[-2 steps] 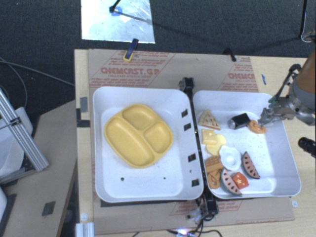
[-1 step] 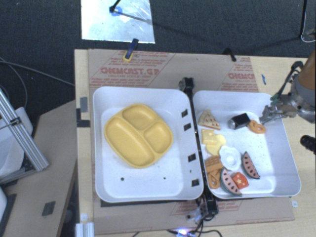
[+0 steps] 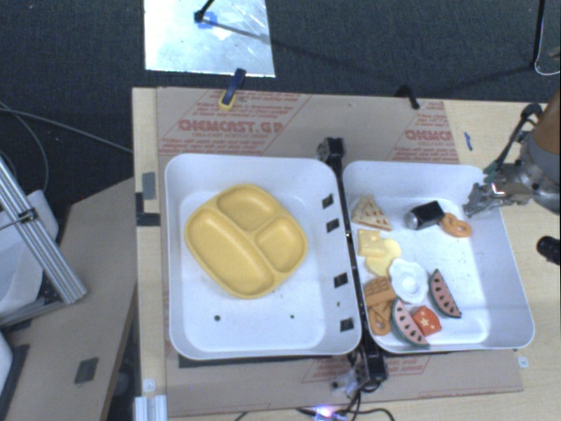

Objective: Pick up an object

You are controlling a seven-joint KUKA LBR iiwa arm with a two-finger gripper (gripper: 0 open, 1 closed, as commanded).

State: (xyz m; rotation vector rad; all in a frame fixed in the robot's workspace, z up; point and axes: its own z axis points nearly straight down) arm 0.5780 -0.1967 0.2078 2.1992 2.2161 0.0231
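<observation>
My gripper (image 3: 480, 202) hangs over the right bin's (image 3: 513, 274) far right rim, holding nothing I can see, with the pretzel (image 3: 456, 226) just left and below it.

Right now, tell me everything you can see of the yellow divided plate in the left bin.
The yellow divided plate lies flat, open side up, on the floor of the left bin. It looks like matte plastic in a pale mustard colour, with rounded corners and raised ridges splitting it into three compartments: one long one along the lower left, two smaller ones at the upper right. It is turned at a slant to the bin walls. Nothing lies in it, and it touches nothing but the bin floor.
</observation>
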